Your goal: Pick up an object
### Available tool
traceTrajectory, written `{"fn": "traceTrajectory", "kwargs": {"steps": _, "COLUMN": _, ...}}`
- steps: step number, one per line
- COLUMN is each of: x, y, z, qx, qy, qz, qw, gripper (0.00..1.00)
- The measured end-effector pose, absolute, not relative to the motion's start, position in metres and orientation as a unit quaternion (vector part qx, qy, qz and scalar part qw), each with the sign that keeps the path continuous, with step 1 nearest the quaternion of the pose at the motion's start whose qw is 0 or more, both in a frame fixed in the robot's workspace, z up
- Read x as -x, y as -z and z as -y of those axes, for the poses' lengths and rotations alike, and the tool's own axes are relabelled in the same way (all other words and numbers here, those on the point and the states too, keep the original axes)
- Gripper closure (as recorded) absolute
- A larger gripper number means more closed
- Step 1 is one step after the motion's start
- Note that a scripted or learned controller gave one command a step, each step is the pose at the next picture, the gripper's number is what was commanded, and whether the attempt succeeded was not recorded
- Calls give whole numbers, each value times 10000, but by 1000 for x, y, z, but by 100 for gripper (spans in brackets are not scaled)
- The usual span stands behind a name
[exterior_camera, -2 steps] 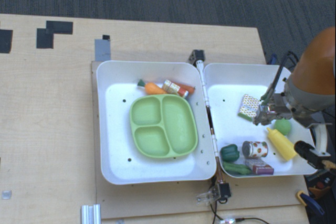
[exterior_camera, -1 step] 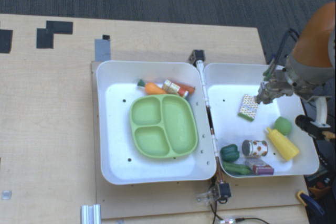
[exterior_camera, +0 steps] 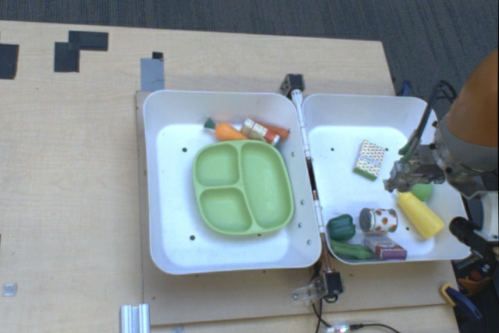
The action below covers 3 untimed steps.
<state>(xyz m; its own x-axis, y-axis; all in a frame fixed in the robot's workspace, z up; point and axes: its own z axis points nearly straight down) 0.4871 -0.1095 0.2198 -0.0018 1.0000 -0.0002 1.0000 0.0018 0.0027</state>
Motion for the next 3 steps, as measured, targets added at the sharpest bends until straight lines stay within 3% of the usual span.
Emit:
{"fn": "traceTrajectory", "kwargs": {"steps": 1, "x": -487, "y": -220, "z": 109, "qx": -7064, "qy": -10, "qz": -7078, "qw": 10, "gripper": 0}}
{"fn": "traceTrajectory", "kwargs": {"steps": 2, "x": -530, "y": -87, "z": 94, "qx": -7057, "qy": -31, "qz": -7085, "qw": 38, "gripper": 0}}
{"fn": "traceTrajectory", "kwargs": {"steps": 3, "x": -490, "y": -87, "z": 84, "qx": -7068, "qy": -31, "qz": -7074, "qw": 47, "gripper": 0}}
